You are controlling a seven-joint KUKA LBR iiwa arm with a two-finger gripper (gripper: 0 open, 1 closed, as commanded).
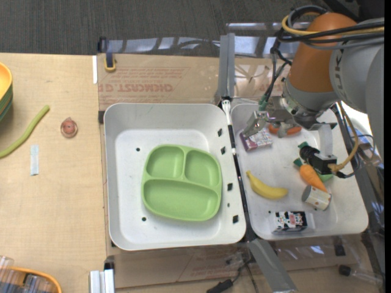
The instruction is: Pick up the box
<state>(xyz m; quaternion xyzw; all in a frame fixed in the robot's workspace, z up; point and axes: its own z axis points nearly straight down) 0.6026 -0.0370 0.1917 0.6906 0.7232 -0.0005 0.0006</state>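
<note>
A small purple-and-white box lies at the back left of the right bin. My gripper hangs right over the box's far edge, close to it or touching it; the view does not show the box held. A second, black-and-white box lies flat near the right bin's front edge, well away from the gripper.
In the right bin also lie a banana, a carrot, a pale short cylinder and a small red-orange item. The left bin holds a green divided plate. A green bean lies on the bench at left.
</note>
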